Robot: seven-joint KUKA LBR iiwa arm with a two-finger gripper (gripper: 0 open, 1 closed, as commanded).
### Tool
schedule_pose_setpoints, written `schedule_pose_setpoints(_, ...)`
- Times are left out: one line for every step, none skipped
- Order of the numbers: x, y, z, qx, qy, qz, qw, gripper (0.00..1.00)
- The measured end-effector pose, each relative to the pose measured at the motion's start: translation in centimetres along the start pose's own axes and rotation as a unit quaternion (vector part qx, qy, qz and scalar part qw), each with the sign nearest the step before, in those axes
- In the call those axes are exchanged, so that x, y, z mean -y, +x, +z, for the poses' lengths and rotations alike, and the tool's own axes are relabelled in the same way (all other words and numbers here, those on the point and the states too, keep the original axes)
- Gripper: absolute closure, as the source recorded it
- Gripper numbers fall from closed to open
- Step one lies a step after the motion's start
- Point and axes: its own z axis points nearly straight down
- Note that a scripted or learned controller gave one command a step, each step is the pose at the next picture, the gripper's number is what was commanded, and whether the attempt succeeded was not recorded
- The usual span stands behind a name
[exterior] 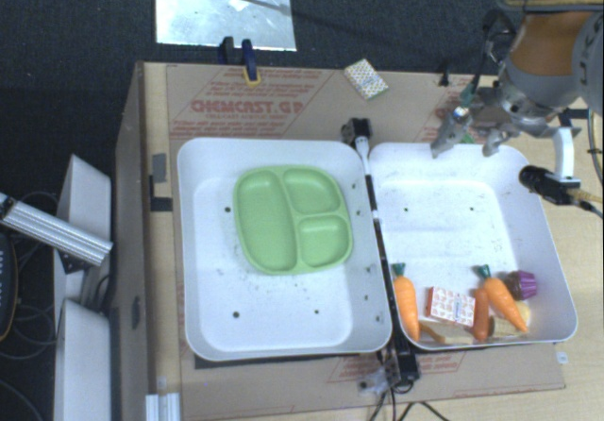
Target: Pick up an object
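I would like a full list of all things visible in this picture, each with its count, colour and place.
bins: 2, white, side by side on the bench
divided plate: 1, light green, in the left bin
toy carrots: 2, orange, near edge of the right bin
purple toy: 1, purple, beside the right-hand carrot
patterned card: 1, red and white, between the carrots
gripper: 1, grey, fingers apart, above the right bin's far edge
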Motion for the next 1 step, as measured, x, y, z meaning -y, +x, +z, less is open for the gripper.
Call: schedule_pose_setpoints(7.40, 2.12, 13.97, -0.001, 0.003, 0.001, 1.0000, 0.00)
